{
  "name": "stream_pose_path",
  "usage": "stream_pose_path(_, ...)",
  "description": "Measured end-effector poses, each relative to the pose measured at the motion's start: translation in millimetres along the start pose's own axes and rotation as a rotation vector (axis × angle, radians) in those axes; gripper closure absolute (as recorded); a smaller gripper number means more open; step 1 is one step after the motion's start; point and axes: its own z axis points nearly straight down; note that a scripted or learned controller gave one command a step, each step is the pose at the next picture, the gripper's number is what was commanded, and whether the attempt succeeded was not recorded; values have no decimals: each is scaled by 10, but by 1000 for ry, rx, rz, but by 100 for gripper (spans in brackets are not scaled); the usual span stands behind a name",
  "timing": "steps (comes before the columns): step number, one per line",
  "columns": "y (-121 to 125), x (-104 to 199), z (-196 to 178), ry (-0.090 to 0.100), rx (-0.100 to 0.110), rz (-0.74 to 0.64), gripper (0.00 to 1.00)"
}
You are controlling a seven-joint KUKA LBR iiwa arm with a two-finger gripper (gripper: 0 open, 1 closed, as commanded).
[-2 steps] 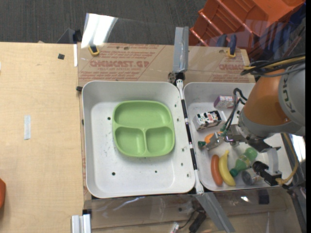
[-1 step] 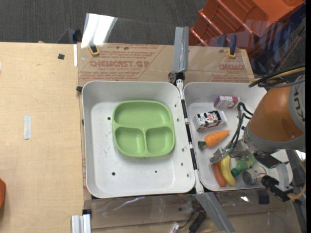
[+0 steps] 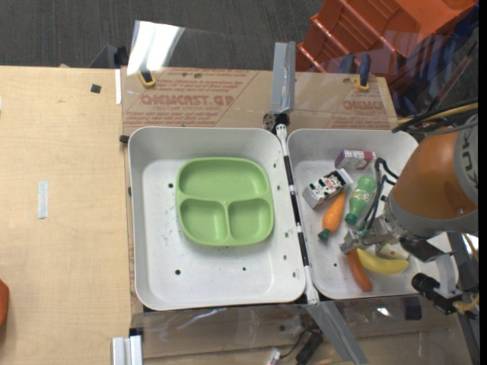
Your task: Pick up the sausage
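- The right bin [image 3: 403, 137] was crowded; the sausage [image 3: 360, 271] lay close to its front wall, beside a banana [image 3: 383, 262].
- The gripper [image 3: 367, 240] hovered just above the sausage's upper end; its grip state could not be told.

A pale wooden surface [image 3: 61, 204] stretches left of the bins, dark grey carpet floor [image 3: 152, 6] beyond it. Printed cardboard [image 3: 198, 97] lies behind the bins, and orange stacked crates [image 3: 380, 21] stand at the upper right.
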Motion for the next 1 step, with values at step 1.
stream_pose_path(1,187,777,-909,-3,0,43,100)
